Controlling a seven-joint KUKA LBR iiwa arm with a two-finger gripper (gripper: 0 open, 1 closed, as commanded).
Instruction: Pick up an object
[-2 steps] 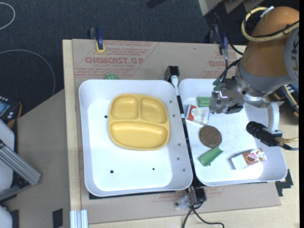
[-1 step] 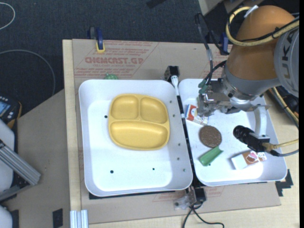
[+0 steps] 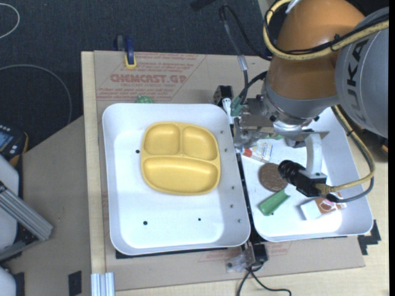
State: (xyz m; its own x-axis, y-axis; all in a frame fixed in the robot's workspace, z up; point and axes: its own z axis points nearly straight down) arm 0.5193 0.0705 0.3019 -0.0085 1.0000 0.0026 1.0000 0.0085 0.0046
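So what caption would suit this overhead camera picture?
Robot arm reaches over the right bin of small objects; a yellow divided plate sits in the left bin.

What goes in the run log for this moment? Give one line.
arm: over right bin | gripper: low in bin | left bin: yellow divided plate | right bin: brown disc, green block

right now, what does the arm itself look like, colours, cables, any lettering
The arm is grey with a glossy orange band above the wrist and part of dark KUKA lettering on its side. Black and yellow cables loop around it. The wrist is grey metal, and a black cylindrical part sticks out below it.
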